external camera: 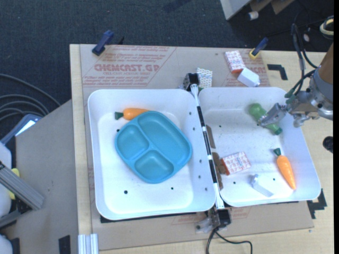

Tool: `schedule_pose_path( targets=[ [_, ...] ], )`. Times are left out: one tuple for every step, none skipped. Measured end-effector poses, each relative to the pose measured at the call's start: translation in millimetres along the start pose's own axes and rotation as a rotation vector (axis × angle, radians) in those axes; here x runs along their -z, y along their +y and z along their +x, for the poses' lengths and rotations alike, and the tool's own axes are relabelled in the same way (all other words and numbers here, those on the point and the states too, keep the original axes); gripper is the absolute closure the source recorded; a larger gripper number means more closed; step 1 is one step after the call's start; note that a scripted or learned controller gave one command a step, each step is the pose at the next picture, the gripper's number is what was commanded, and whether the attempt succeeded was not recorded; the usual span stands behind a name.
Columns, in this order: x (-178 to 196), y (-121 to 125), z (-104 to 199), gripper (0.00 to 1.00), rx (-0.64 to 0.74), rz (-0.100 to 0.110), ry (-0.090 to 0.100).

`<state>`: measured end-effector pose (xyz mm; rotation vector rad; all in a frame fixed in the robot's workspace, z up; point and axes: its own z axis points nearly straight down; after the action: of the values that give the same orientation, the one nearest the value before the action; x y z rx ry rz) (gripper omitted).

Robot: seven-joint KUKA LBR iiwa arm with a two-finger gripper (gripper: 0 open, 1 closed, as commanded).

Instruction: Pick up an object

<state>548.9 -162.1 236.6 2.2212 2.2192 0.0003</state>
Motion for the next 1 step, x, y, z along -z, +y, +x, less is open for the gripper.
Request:
schedule_pose_path(
  targets=[
    [-138.6,61.4,-29.5,0.00,0.001,0.004,0.002]
  ],
)
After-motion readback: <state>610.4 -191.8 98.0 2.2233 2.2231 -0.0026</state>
